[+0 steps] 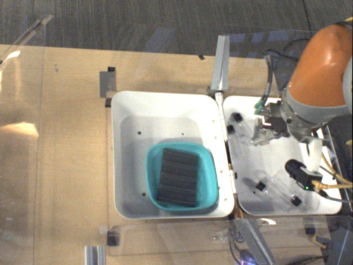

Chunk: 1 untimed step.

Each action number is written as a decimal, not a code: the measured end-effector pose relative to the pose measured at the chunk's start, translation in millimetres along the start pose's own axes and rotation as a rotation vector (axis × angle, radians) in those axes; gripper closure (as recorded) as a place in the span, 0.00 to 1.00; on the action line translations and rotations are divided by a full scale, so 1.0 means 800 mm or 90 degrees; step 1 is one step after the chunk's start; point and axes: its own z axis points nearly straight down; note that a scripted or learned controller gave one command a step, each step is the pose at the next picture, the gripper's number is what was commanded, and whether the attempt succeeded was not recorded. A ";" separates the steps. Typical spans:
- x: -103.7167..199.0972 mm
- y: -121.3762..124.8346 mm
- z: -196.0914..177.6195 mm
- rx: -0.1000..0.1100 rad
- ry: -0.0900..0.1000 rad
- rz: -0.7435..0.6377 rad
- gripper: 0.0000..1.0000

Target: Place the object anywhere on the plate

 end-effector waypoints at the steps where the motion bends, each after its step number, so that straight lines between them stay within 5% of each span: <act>1: 0.039 0.006 0.128 0.004 0.000 -0.076 1.00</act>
